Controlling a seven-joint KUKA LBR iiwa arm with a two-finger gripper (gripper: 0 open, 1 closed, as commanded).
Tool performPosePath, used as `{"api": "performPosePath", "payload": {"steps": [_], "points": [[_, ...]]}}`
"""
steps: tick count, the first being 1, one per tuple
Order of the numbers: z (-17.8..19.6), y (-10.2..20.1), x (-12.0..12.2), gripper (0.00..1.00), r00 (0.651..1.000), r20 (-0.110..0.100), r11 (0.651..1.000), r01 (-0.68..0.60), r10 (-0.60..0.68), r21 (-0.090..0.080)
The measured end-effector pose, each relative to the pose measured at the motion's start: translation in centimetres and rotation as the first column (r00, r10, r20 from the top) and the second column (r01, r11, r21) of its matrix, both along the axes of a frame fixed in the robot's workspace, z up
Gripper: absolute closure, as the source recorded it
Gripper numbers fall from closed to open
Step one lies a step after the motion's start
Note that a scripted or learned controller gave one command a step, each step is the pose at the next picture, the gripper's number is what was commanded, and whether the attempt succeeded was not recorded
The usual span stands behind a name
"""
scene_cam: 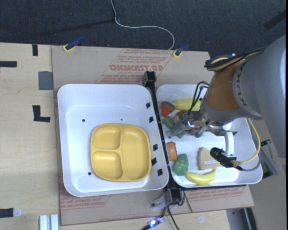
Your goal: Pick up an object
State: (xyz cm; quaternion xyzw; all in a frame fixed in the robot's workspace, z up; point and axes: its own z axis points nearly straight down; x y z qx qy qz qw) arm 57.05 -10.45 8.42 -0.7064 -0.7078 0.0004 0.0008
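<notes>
Two bins, one arm low over the right one

One arm (240, 87), grey with an orange band, reaches in from the right and bends down over the right bin (245, 176). Its gripper (188, 126) sits low near that bin's left wall, about halfway along it, among the small items there. Whether the fingers are apart or together I cannot tell, since the wrist and cables cover them, and no item can be seen between them.

Just left of the gripper lies a green piece (173, 126), touching or nearly touching the tool. Above it, toward the bin's far left corner, sits a red-orange item (167, 109), and beside that, further right, a yellow piece (186, 104) partly under the arm. Toward the near left corner are an orange item (172, 150) against the left wall and a leafy green one (181, 164) just below it. A banana (200, 177) lies along the near edge, and a tan wedge (205, 158) stands just above it, beside a black fitting on the arm.

The left bin (72, 128) holds a yellow divided plate (120, 152) with three compartments, set a little toward its near right part. Black clips join the two bins along their shared wall.

Both bins rest on a cardboard sheet (134, 66) with red print, held at its far edge by two yellow-and-blue clamps. A thin white cable (139, 27) runs over the dark floor beyond it
</notes>
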Motion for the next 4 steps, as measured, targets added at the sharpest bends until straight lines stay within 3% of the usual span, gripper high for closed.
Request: {"api": "performPosePath", "payload": {"steps": [1, 3, 4], "points": [[1.1, 0.0, 0.0, 1.0, 1.0, 0.001, 1.0, -0.001, 0.001, -0.001], [11.6, 0.3, -0.2, 1.0, 1.0, 0.006, 1.0, 0.0, 0.0, -0.001], [14.2, 0.3, -0.1, 1.0, 1.0, 0.003, 1.0, 0.0, 0.0, -0.001]]}}
